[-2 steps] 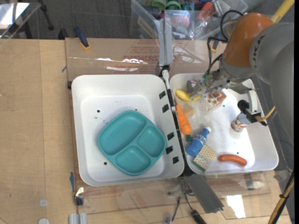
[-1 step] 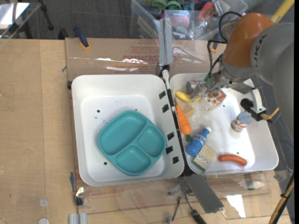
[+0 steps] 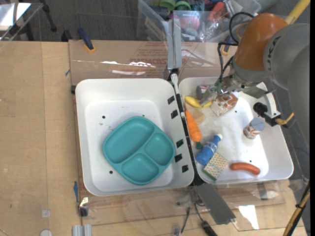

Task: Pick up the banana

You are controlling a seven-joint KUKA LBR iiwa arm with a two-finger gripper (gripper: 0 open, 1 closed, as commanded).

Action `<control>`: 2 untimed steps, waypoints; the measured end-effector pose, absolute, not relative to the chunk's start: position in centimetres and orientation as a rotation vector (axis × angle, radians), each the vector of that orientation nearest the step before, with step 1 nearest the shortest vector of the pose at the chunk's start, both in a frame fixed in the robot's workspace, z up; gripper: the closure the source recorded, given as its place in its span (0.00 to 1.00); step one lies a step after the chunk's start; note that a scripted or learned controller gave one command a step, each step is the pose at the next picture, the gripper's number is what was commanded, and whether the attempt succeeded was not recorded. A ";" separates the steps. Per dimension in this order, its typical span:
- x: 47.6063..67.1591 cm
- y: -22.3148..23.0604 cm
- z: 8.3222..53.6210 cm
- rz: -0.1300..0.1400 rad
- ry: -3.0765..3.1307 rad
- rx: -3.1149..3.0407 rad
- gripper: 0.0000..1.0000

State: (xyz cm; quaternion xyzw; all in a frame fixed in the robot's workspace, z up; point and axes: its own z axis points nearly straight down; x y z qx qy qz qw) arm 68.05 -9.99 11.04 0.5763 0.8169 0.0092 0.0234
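Overhead slanted view of a pale wooden bench (image 3: 34,132) bearing two shallow white bins side by side. The left white bin (image 3: 93,97), occupying the centre of the frame, contains a teal plastic plate with three compartments (image 3: 139,149), lying flat toward the bin's lower middle. The right white bin (image 3: 280,151), at centre right, holds several small items. The yellow banana (image 3: 194,102), short and curved, lies in this bin's upper left corner, close to the dividing wall between the bins. Just below it rests an orange plastic carrot (image 3: 193,126), running lengthwise along the same wall, with a small pale tan block (image 3: 199,115) just beside the two. Lower in the bin lie a blue plastic bottle with a white label (image 3: 208,150), a yellow-and-white checked packet (image 3: 215,165) touching the bottle's lower end, and a red-orange sausage-shaped toy (image 3: 245,168) near the lower right corner. A small cylindrical can with a blue and brown label (image 3: 254,128) stands at the right side. A brown-and-white carton (image 3: 224,103) sits at the bin's upper middle. The grey arm with its orange band (image 3: 258,41) descends from the upper right of the frame; its gripper (image 3: 216,90) hangs over the upper part of the right bin, just above the carton and to the right of the banana, apart from it. Whether the gripper is spread or closed cannot be told from this angle. A clear plastic tub of mixed coloured toys (image 3: 197,9) sits beyond the bins at top centre.
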 end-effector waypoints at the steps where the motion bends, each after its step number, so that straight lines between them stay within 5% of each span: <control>1: 66.9 -9.9 8.8 0.003 2.717 1.560 0.00; 2: 67.0 -10.0 9.9 0.006 2.712 1.560 1.00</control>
